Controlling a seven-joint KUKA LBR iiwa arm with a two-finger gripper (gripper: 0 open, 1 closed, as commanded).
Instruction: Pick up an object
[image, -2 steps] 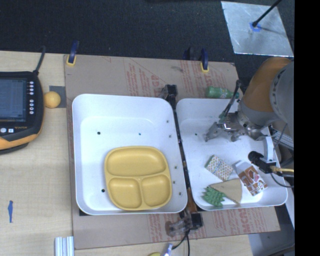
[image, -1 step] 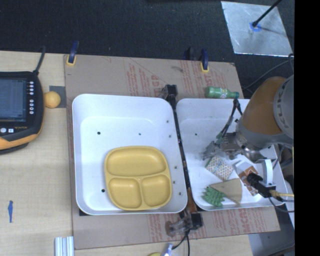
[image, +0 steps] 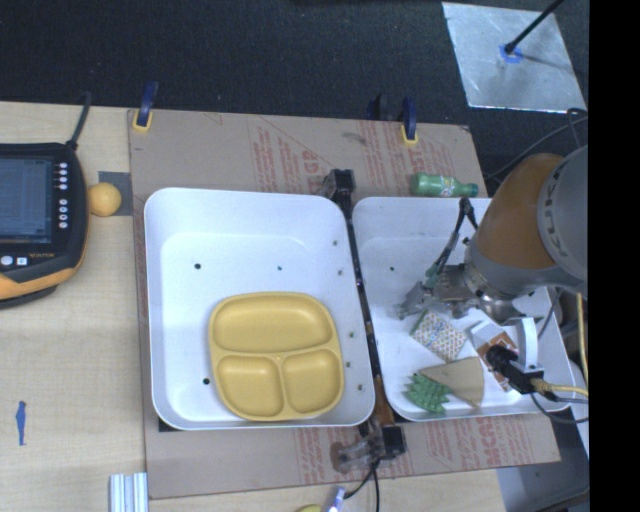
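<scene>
While you read the bench from its left end, take the left bin as your marker: well off to its left lies a teach pendant with a dark screen and an orange underside, and between that and the bin's upper left corner sits a small orange ball, just beside the rim. Inside the left bin, in its lower half, you see a yellow divided plate lying flat, with one long compartment above two smaller ones. The right bin stands against the left bin's right wall, and both rest on a sheet of brown cardboard. Above and to the right of the left bin, outside both bins, a green bottle lies on its side on the cardboard. To the right of the left bin, at about the height of the plate's top edge, the gripper is low in the right bin; you cannot tell whether it is released or clenched, and nothing is visibly in its grasp. Just below and right of it lies a patterned packet; lower still, a green piece touches a tan wedge. Farthest right of the left bin, the grey arm with its orange band leans in.
</scene>
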